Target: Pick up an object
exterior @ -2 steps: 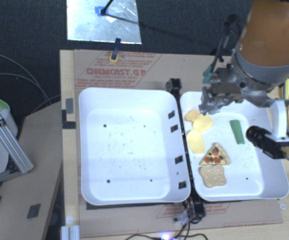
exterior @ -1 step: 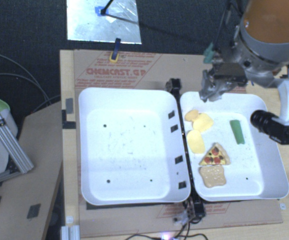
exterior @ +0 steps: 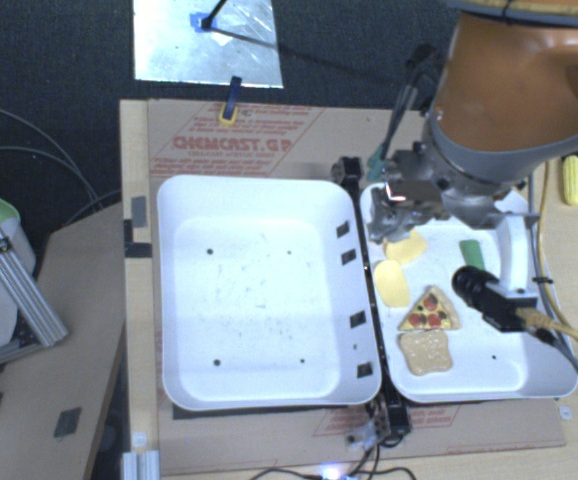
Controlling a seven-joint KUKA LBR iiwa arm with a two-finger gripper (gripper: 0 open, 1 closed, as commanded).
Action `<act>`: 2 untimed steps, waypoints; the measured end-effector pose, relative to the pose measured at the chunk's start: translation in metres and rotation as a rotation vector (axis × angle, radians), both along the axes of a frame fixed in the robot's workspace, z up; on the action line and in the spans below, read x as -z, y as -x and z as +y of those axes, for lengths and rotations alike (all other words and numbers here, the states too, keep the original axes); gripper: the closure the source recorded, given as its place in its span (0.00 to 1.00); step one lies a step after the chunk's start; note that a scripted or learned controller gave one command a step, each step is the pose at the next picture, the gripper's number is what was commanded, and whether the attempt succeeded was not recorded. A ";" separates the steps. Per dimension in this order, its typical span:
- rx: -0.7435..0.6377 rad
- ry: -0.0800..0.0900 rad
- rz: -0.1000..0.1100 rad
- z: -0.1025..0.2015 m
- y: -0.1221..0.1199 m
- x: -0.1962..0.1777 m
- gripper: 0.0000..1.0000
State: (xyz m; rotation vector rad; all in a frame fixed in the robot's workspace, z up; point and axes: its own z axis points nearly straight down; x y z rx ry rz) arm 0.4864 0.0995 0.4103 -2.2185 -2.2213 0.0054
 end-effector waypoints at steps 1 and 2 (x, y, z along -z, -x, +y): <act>-0.005 -0.002 -0.011 -0.001 -0.001 -0.016 1.00; -0.008 0.000 0.005 0.064 0.001 0.096 1.00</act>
